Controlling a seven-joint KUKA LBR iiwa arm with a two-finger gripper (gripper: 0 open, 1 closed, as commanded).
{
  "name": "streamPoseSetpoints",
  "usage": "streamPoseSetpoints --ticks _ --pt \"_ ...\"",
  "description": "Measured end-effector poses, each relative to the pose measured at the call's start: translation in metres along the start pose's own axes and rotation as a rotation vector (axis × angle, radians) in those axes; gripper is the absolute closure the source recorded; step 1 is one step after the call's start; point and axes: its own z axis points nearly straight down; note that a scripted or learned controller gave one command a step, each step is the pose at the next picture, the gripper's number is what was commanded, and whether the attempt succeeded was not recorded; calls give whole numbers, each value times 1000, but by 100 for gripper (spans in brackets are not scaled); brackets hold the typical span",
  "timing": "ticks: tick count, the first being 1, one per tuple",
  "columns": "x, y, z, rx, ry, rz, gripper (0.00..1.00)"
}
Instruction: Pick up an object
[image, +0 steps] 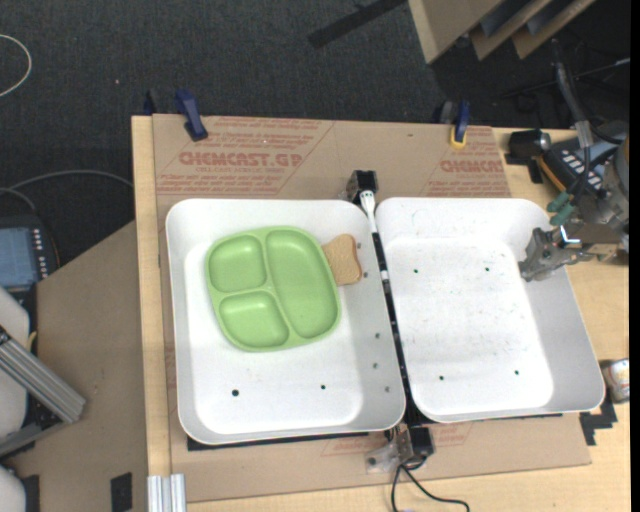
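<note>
Arm (600, 190) cut off by right edge; gripper (541, 256) blurred (finger state unclear). Tan object (345, 260) partly under green plate (272, 288).

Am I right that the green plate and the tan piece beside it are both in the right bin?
Not quite: the camera view shows the green plate and the tan piece in the left bin, not the right bin. The tan piece does lie at the plate's right edge.

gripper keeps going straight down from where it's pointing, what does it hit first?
Probably the bare floor of the right bin near its right wall. The gripper sits over that edge with nothing under it. Depth is unclear from this view, so it might clip the rim.
</note>
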Motion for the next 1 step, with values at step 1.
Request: streamPoseSetpoints --ticks 1 --pt "-44 22 -67 -19 -7 7 100"
